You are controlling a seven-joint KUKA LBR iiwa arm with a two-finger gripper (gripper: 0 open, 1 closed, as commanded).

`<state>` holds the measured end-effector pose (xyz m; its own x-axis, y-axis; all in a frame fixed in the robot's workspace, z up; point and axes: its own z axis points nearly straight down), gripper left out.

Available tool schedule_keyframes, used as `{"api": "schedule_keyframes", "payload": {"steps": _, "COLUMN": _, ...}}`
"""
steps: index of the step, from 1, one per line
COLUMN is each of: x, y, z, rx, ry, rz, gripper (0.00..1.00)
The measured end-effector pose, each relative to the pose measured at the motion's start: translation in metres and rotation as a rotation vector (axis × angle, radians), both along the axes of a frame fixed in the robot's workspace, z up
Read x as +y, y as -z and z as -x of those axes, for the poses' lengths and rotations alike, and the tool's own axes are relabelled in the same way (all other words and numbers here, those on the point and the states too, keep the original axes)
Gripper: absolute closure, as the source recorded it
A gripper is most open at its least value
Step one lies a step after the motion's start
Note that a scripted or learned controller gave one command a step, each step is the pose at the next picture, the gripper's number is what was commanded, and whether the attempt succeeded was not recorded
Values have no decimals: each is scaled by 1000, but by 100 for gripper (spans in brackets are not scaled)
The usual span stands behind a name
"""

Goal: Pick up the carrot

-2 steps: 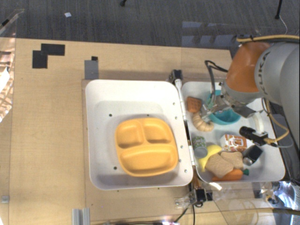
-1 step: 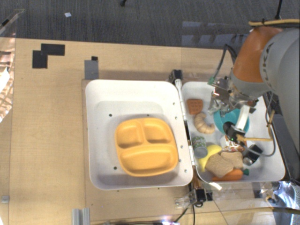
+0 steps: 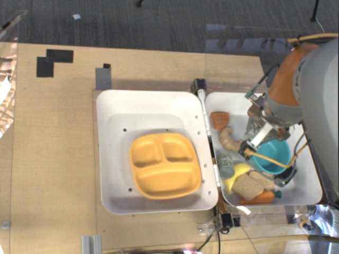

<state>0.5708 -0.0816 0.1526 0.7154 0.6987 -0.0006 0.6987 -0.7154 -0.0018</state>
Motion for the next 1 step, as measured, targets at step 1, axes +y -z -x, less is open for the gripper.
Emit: {"api": "schedule_keyframes", "payload": {"steps": 1, "x": -24, "y": 44, "z": 18, "rx": -70, "ry": -622, "rz": 36, "gripper": 100}}
